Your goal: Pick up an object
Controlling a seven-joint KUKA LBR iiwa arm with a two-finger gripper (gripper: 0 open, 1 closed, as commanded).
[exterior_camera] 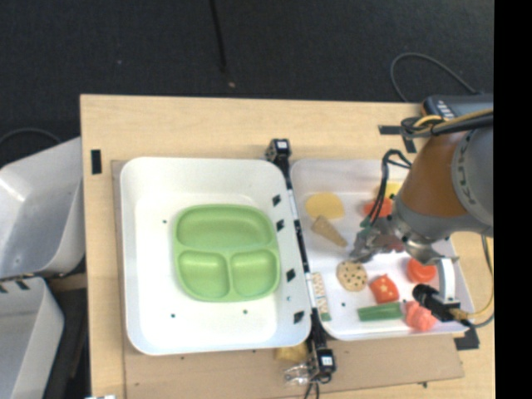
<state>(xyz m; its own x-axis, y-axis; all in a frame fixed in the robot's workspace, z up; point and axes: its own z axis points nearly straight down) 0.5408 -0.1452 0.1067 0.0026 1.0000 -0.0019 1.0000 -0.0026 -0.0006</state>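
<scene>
White plastic bins sit side by side; we see the left bin [150, 306] holding a green divided plate [226, 251]. In the right bin [337, 177], the gripper [363, 249] hovers just above a cookie [352, 276]; we cannot tell its finger state. A yellow piece [324, 204] lies beyond the cookie.

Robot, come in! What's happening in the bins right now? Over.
Gripper low in right bin, above cookie. Fingers unclear. Brown wedge and red piece close by.

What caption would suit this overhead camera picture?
Robot gripper reaches into the right bin above a cookie; green divided plate lies in the left bin.
</scene>
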